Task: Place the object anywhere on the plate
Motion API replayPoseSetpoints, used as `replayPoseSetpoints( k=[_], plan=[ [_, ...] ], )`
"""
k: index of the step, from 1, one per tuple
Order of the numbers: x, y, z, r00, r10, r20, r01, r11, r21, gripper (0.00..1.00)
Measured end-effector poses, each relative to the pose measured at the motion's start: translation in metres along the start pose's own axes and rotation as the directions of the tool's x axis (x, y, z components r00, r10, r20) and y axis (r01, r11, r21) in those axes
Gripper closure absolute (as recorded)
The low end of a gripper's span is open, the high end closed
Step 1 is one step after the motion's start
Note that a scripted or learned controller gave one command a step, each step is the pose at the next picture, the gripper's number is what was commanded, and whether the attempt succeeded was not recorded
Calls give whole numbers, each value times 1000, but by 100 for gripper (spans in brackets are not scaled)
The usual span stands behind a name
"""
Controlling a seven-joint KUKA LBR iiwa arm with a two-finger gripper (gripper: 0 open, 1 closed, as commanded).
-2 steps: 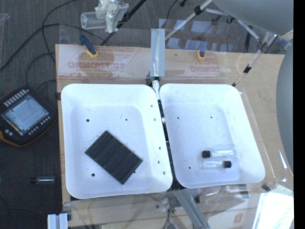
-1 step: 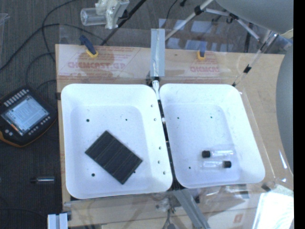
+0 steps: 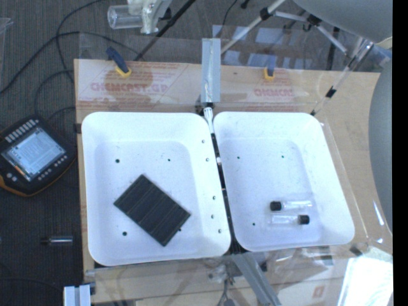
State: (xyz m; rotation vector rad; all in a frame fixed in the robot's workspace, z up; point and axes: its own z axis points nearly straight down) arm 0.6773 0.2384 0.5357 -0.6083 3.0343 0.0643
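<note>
Two small clear vials (image 3: 290, 212) with black caps lie side by side in the right bin (image 3: 255, 132), long axes running left-right. The dark ribbed plate (image 3: 152, 209) lies flat in the left bin (image 3: 102, 132), well apart across the divide. Whether the pincer is wide or narrow, I cannot tell; the arm (image 3: 344, 2) hangs above, up-right of the vials.

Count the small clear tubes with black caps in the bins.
2. Both lie in the right bin, near its front right: one tube with its cap pointing left, the other tube just below it, cap right.
</note>
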Motion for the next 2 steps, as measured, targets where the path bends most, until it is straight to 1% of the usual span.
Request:
replayPoseSetpoints(
  k=[2],
  plan=[
    [-4, 0, -19, 1000, 2, 11, -2, 1000, -5, 100]
  ],
)
